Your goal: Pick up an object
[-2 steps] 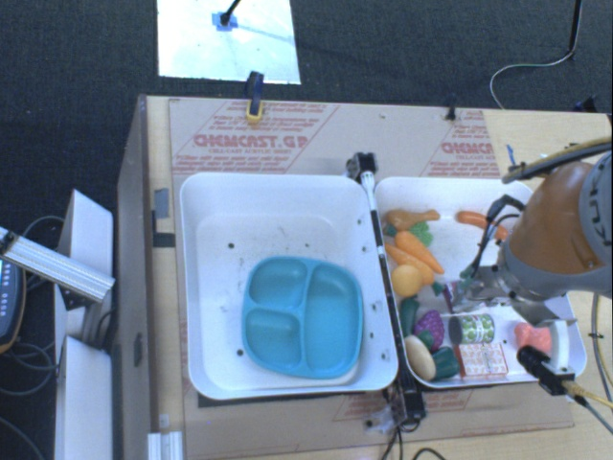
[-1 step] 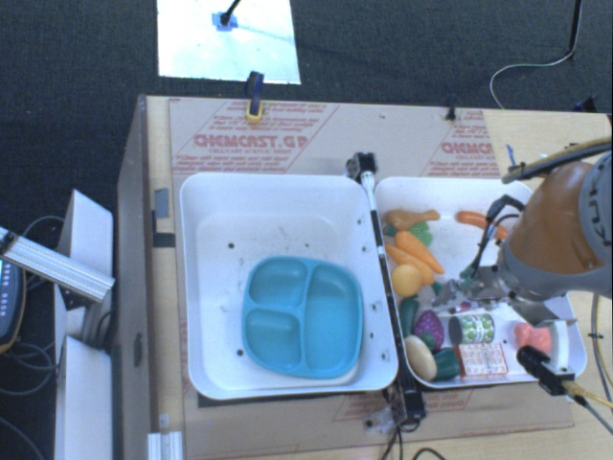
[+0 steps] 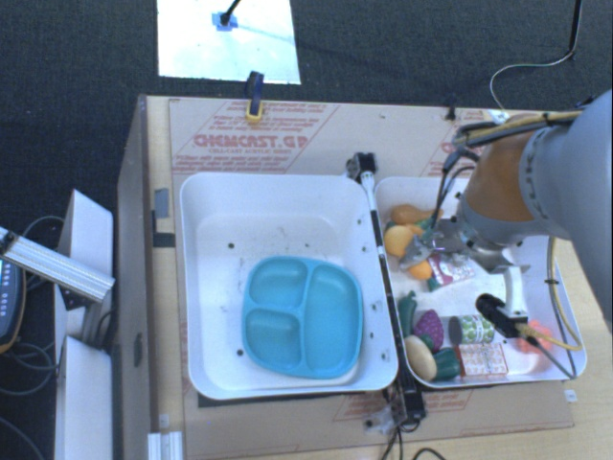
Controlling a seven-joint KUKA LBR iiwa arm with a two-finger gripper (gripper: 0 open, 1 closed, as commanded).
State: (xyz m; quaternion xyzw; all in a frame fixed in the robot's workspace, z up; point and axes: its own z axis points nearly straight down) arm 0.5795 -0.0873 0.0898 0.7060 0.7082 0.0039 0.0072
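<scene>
The bench (image 3: pixel 287 127) is seen from above, with two white bins side by side. The left bin (image 3: pixel 220 209) holds a blue divided plate (image 3: pixel 302 316). The right bin (image 3: pixel 565 333) holds the clutter of small toys from which an object is to be picked. The grey arm (image 3: pixel 565 175), with its orange band (image 3: pixel 498 185), is reached in from the right and lowered over the upper part of the right bin. The gripper (image 3: pixel 426 247) is placed low among orange and yellow pieces (image 3: pixel 402 233) at the bin's upper left, touching or just beside them; which one cannot be told.

Task progress is judged early to middle: the descent looks made, but nothing is seen lifted, and no grasp can be confirmed. Closing, lifting and clearing the bin are judged left.

Nearer the front edge, a purple piece (image 3: pixel 430 329), a green can-like item (image 3: pixel 471 330), a yellow-green piece (image 3: pixel 421 356) and a printed box (image 3: pixel 484 359) are left well apart from the gripper.

Whether the gripper is apart or together cannot be told. Part of the bin's contents is hidden by the wrist, and the arm is cut off at the right.
</scene>
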